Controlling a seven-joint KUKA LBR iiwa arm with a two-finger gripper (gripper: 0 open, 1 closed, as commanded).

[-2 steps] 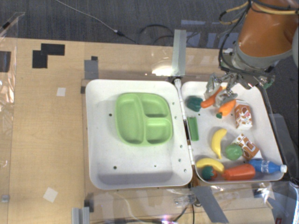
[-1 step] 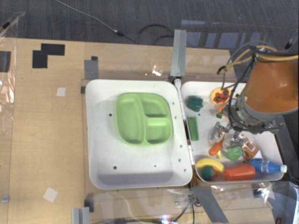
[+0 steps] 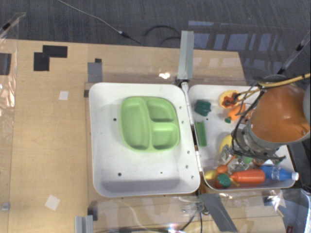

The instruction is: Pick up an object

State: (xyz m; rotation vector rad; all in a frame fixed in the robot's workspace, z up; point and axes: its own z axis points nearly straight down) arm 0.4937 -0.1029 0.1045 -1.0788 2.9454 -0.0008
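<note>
The right bin (image 3: 210,130) holds several small objects. A dark green piece (image 3: 202,107) lies near its back left, and a flat green stick (image 3: 200,133) lies along its left wall. An orange and yellow toy (image 3: 229,101) sits at the back. Along the front wall lie an orange carrot-like piece (image 3: 248,177), a small teal and red piece (image 3: 223,180) and a blue bottle (image 3: 278,173). A yellow item (image 3: 225,143) peeks out beside the arm. My gripper (image 3: 236,162) is low in the bin, just above the orange piece; the wrist hides much of it.
The left bin (image 3: 104,144) holds a green divided tray (image 3: 148,123) in its middle. A grey post (image 3: 185,55) stands behind the wall between the bins. The arm's orange band (image 3: 279,113) covers the right bin's right half.
</note>
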